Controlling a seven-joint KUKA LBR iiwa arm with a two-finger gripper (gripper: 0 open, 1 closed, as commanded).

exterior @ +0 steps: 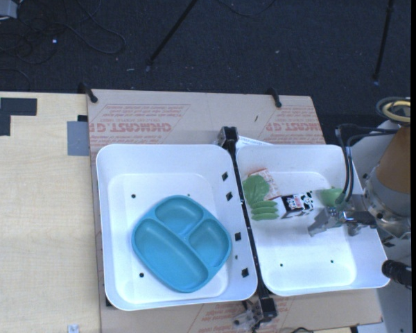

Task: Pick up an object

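In the right bin (pixel 312 269) a green, leaf-shaped soft item (pixel 260 196) lies against the left wall, with a bit of white and red packaging at its top. Just right of it sits a small black-and-white box (pixel 298 204). A small green object (pixel 331 196) rests further right, partly behind a black cable. My gripper (pixel 327 223) hangs low over the right bin's middle right, just below the small green object and right of the box. I see nothing held in it.
The left bin (pixel 118 186) holds a blue divided plate (pixel 182 242). A black divider (pixel 240 214) runs between the bins. The arm's grey body and orange band (pixel 395 172) stand over the right bin's right rim. Cardboard lies under both bins.
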